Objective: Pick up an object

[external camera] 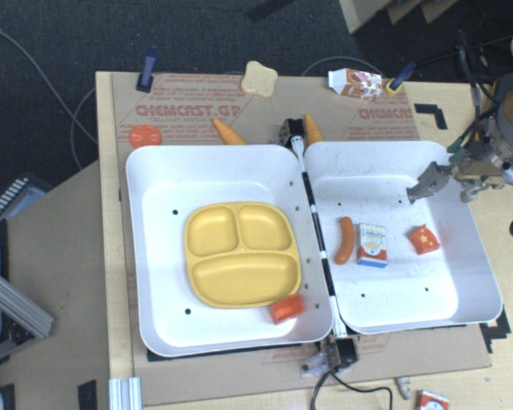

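Sausage (pixel 346 240) in right bin (pixel 462 301), hand (pixel 449 184) apart.

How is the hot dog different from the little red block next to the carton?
The hot dog is long and thin with rounded ends; the red block is short and chunky with corners. The hot dog is orange-red, while the red block is a brighter red with a small yellow mark. The hot dog lies left of the small carton, the red block to its right. Both lie in the right bin.
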Robot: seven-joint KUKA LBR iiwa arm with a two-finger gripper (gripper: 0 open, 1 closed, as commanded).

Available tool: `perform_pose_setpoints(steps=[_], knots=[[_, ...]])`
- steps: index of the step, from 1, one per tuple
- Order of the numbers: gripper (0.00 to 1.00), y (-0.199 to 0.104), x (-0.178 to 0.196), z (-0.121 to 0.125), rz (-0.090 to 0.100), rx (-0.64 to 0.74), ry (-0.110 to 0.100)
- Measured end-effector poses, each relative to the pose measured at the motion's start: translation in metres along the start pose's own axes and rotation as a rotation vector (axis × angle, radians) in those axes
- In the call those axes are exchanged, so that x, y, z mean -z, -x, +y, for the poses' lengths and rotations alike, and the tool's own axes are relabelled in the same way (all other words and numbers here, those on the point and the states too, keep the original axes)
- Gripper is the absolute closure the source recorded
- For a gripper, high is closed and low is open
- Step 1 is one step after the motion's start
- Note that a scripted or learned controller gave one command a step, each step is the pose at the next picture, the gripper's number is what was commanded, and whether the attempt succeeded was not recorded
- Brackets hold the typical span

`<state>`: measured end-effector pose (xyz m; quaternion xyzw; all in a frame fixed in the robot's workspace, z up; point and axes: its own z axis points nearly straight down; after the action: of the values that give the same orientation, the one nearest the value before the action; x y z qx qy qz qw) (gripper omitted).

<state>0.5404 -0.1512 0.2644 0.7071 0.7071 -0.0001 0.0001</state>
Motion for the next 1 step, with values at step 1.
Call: perform_pose_setpoints(steps=[1], knots=[[0.00,-0.0611,-0.0537,0.0239,0.001,0.001,-0.002]])
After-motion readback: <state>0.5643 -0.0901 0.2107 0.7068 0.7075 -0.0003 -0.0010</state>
